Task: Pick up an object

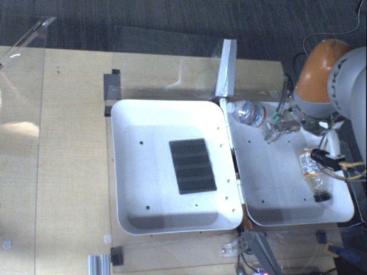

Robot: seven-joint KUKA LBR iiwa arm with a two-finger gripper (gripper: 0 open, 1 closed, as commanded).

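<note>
The arm (338, 79) is cut off by the right edge, and its fingers (280, 128) are too blurred to read.

The scene is evenly and fairly brightly lit, apparently from overhead. The two white bins (166, 113) come close to washing out, with soft grey shadow pooled along their lower inner walls. Pale glare streaks lie on the clear sheet (23, 128) at the left of the frame and on the panel near the top centre. The picture is soft and a little grainy overall; small items in the right half are blurred, and the dark floor (172, 4) at the top shows faint noise.
</note>
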